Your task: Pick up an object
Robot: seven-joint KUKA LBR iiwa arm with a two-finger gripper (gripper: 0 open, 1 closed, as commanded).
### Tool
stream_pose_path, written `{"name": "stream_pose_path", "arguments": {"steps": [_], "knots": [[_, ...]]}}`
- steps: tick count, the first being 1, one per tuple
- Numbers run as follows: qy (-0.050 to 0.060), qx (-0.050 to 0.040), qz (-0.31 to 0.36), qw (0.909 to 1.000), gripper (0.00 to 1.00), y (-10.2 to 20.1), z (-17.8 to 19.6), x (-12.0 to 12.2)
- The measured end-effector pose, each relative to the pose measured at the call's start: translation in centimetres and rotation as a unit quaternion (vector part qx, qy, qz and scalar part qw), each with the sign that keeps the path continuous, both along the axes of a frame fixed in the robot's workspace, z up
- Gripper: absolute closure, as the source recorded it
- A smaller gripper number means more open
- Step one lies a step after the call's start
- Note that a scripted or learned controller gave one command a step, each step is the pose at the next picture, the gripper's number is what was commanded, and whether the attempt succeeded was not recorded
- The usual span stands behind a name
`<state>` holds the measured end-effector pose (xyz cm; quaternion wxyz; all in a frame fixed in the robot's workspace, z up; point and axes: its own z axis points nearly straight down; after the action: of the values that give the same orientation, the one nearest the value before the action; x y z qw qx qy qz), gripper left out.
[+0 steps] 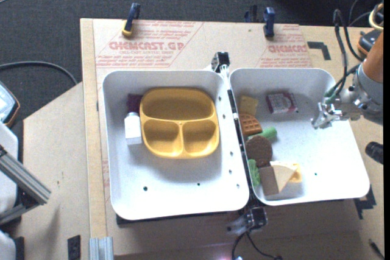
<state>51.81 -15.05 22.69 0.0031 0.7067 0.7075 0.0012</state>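
Pincer (322,117) hangs over the right side of the right bin (341,149), its metal tip low above bare white floor; whether it is released or clenched cannot be told from this angle, and nothing shows between its tips. Two bins sit side by side on the surface (183,39).

Taking the right bin as the landmark: along its left wall lie one yellow block (248,104), one waffle (250,125), one green piece (269,131) beside the waffle, one brown disc (260,149), a second green piece (253,171), one tan block (269,180) and one pale wedge (284,173) with a bit of orange at its edge. One small red-and-white packet (280,102) lies near the back wall, well apart from the pincer.

Left of that bin, the left bin (122,192) carries one yellow tray (179,122) with three compartments, one white bottle (133,128) touching the tray's left edge, and one dark maroon thing (134,100) behind the bottle.

Two clamps (130,19) (269,20) grip the surface's far edge.
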Motion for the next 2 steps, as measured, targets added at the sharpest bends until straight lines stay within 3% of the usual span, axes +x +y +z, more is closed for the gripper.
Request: {"name": "stream_pose_path", "arguments": {"steps": [2], "knots": [[0.001, 0.0014, 0.002, 1.0000, 1.00, 9.9, -0.4, 4.2]]}}
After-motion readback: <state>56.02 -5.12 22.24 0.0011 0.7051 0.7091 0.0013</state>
